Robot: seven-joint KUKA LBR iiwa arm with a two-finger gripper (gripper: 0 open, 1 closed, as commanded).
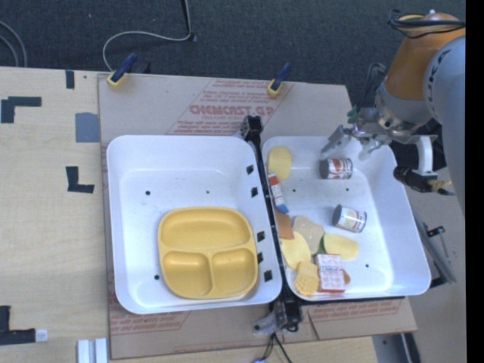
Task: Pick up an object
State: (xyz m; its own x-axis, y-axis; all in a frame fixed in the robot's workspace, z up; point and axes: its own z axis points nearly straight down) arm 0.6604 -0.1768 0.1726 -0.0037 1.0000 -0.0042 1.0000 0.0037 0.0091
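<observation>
My gripper (350,144) hangs over the back of the right bin (393,225), reaching in from the right. Its fingers are spread open with nothing between them. Just in front of and below it a small can (336,169) with a red label lies on its side. A second silver can (349,218) lies further forward. A pale yellow rounded piece (280,159) sits by the bin's left wall. Several flat yellow and tan food pieces (302,244) and a red-and-white packet (330,272) crowd the front left corner.
The left bin (136,172) holds a yellow divided tray (208,252). A thin blue-and-red tube (276,193) lies along the divider between the bins. Two clamps (121,70) (278,78) pin the cardboard at the back. A cable loops behind.
</observation>
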